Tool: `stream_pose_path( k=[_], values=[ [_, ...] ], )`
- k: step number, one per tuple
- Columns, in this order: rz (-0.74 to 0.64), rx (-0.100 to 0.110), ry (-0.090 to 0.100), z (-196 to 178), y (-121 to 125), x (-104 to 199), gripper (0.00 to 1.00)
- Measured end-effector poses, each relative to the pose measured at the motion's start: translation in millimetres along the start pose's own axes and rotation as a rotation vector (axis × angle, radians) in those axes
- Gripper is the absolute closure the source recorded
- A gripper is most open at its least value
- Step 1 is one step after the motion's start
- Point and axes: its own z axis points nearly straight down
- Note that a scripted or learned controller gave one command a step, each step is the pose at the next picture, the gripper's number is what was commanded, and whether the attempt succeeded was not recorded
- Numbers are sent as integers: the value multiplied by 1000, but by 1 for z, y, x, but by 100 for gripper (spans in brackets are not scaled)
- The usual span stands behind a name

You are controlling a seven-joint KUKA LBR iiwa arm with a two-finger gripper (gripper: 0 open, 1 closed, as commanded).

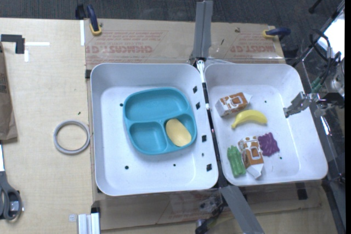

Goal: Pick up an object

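Green packet (pixel 236 161) and carton (pixel 252 153) are seen lowest in the right bin (pixel 307 170), banana (pixel 249 118) lying crosswise left of the gripper (pixel 293 107); gripper state cannot be told.

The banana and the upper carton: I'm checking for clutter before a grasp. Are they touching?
Apart. The camera view shows a thin strip of white bin floor between the banana and the upper carton.

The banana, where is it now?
The banana lies in the right bin, near its middle, just below one small carton and above another carton and the purple grapes.
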Motion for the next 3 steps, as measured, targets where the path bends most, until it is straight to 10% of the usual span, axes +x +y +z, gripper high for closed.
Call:
stream_pose_path(
  k=[1, 2, 3],
  values=[
    [18, -3, 0, 171, 77, 51, 0],
    [23, -1, 0, 162, 76, 49, 100],
    [-18, -3, -1, 106, 80, 48, 100]
  ],
)
